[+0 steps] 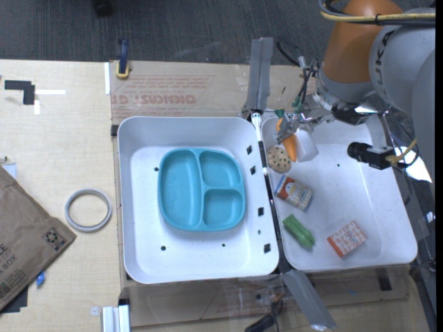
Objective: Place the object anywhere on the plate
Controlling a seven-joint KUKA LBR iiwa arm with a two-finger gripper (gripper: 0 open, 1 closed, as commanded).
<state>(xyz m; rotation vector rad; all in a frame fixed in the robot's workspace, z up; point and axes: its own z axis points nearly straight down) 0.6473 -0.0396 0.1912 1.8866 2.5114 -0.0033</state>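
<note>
Claw: your claw point(291, 126) sits low at the far left corner of the right bin point(387, 206); I can't tell its state from this angle.
Object: an orange item point(291, 148) lies right under the claw, touching a speckled cookie point(279, 159); whether it's gripped is unclear.
Plate: the teal three-compartment plate point(202, 189) sits mid left bin point(138, 206).
Other items, right bin: small carton point(295, 193), green piece point(298, 230), red-white packet point(346, 238).
Table: tape ring point(88, 209) left of the bins.

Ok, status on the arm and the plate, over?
Gripper low at right bin's top-left corner, beside an orange item and cookie. Blue plate bare in left bin. Divider between bins.
</note>
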